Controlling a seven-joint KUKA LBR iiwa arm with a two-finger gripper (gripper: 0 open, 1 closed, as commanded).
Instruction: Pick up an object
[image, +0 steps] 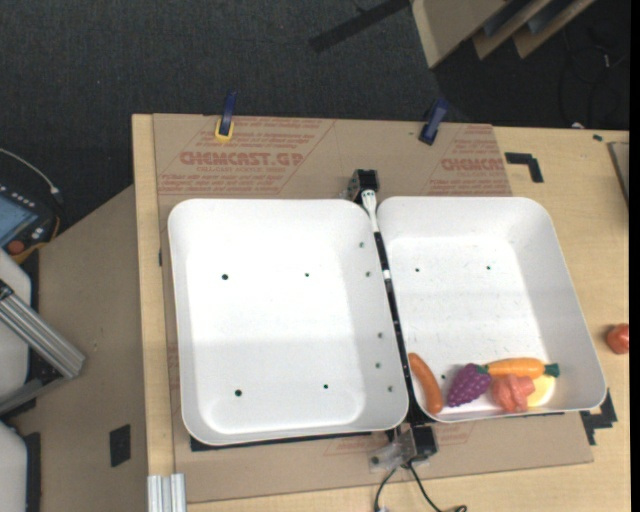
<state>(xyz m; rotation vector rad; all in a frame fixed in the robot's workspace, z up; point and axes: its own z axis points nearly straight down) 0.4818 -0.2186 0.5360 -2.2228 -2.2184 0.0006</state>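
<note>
Left of the toy food, one white bin (280, 320). Along the right bin's (480, 300) near edge: sausage (425, 383), purple grapes (467, 385), red piece (510, 392) touching a carrot (520, 367). Hand state: cannot tell.

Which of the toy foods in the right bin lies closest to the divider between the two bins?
The orange sausage-shaped piece, lying at the left end of the cluster; the purple grapes and carrot sit farther right.
</note>
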